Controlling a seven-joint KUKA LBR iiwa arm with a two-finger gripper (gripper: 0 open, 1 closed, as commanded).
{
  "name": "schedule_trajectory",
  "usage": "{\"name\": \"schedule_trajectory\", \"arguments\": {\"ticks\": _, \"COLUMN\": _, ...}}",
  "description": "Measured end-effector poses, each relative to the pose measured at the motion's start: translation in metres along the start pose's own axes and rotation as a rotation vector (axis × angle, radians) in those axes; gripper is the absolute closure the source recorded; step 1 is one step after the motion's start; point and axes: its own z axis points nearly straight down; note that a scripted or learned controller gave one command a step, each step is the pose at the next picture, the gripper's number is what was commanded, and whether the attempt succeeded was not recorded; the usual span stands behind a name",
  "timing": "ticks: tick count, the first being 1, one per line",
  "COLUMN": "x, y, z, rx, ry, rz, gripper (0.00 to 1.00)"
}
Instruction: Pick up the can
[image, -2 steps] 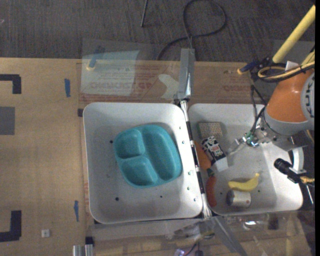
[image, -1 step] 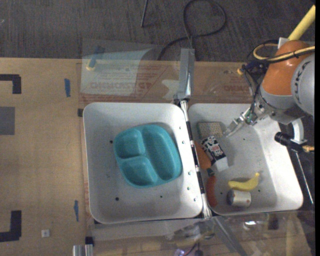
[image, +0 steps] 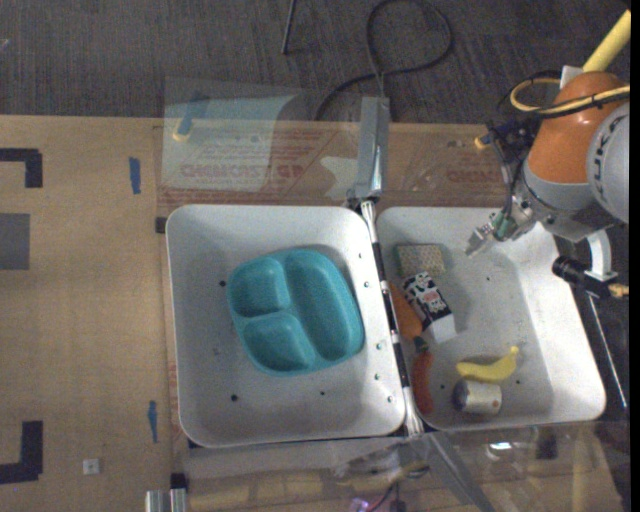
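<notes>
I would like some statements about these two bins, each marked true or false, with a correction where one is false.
1. The teal divided plate lies in the left bin. True.
2. The can lies in the left bin. False: it lies in the right bin, near the front edge.
3. The banana lies just behind the can. True.
4. The gripper holds the can. False: it hangs near the right bin's back edge, well apart from the can.
</notes>
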Motion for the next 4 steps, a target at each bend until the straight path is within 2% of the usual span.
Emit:
{"name": "schedule_trajectory", "arguments": {"ticks": 1, "x": -0.034, "y": -0.022, "z": 0.014, "rx": 0.002, "ry": 0.004, "rz": 0.021, "gripper": 1.0}}
{"name": "schedule_trajectory", "arguments": {"ticks": 2, "x": -0.021, "y": -0.013, "z": -0.08, "rx": 0.001, "ry": 0.003, "rz": -0.031, "gripper": 1.0}}
{"name": "schedule_trajectory", "arguments": {"ticks": 3, "x": 0.008, "y": 0.003, "z": -0.157, "rx": 0.001, "ry": 0.004, "rz": -0.089, "gripper": 1.0}}
{"name": "schedule_trajectory", "arguments": {"ticks": 4, "x": 0.01, "y": 0.001, "z": -0.32, "rx": 0.001, "ry": 0.004, "rz": -0.208, "gripper": 1.0}}
